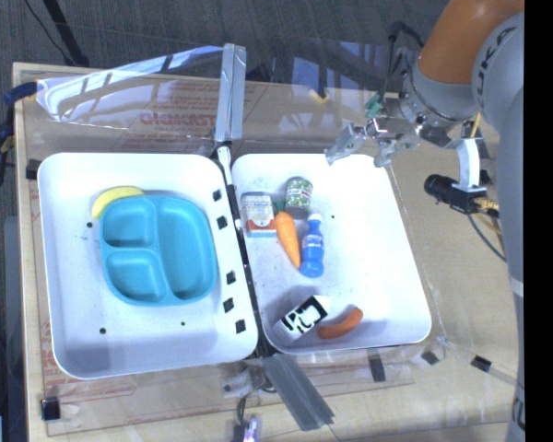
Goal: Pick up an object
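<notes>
6 small items in the right bin (401,247) (carrot (288,238) beside blue bottle (311,245)), all lying loose.

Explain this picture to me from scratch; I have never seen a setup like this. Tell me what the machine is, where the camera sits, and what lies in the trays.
The camera is fixed above a bench, looking down at a slant. The grey and orange shape at top right is a robot arm; its gripper, the two-finger tool at its tip, hangs over the far edge of the right bin and holds nothing. That bin contains a carrot, a blue bottle, a small green can, a small carton, a sausage and a black and white block. The left bin holds a blue divided plate with a yellow object partly hidden behind it.
</notes>
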Action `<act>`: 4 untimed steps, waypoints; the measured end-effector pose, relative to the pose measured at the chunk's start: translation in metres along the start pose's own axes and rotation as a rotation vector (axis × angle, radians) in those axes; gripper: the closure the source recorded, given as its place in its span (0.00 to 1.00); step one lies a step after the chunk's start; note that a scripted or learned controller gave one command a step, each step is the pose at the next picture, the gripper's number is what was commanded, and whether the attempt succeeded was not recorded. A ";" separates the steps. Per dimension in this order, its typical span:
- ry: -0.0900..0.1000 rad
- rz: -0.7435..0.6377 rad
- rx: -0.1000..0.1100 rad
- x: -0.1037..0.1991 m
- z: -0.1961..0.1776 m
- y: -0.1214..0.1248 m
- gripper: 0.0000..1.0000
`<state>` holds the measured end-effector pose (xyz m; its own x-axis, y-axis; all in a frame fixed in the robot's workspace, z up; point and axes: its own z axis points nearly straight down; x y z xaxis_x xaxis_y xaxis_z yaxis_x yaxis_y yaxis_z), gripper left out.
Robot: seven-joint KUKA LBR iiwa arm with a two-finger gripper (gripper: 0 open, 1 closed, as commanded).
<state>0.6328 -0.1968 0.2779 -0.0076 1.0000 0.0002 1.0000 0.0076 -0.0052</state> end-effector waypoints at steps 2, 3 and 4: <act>0.001 0.023 -0.001 0.021 0.187 -0.063 0.00; -0.001 0.018 -0.004 0.021 0.175 -0.061 1.00; 0.000 0.094 -0.005 -0.008 0.067 -0.046 1.00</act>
